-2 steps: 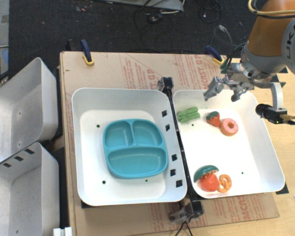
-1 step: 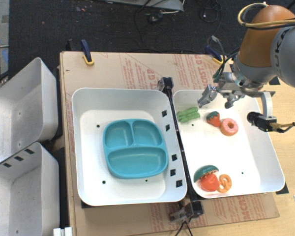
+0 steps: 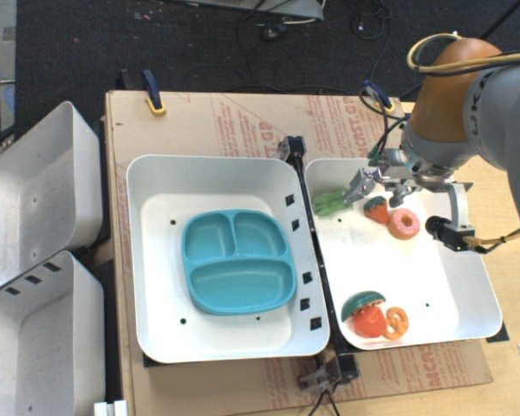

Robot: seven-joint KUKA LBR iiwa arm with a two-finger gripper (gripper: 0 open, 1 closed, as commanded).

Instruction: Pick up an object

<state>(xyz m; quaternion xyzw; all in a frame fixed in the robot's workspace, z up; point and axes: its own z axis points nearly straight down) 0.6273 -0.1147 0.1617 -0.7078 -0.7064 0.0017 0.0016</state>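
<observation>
My gripper (image 3: 379, 194) hangs over the far part of the right bin (image 3: 451, 293), its fingers spread open. A small red strawberry-like piece (image 3: 377, 208) lies just below the gap between the fingertips, not gripped. A pink ring (image 3: 405, 224) rests right beside it, to its right. A green piece (image 3: 329, 203) lies next to the left fingertip (image 3: 360, 186), by the bin's left wall. At the near edge of that bin sit a red piece with a teal cap (image 3: 367, 315) and an orange ring (image 3: 397, 321).
The left bin (image 3: 156, 232) holds a teal divided plate (image 3: 238, 261). A black divider with clips (image 3: 310, 250) runs between the two bins. Two more white bins (image 3: 35, 232) stand off the bench at the left. A black part on a cable (image 3: 446, 230) hangs over the right bin's right side.
</observation>
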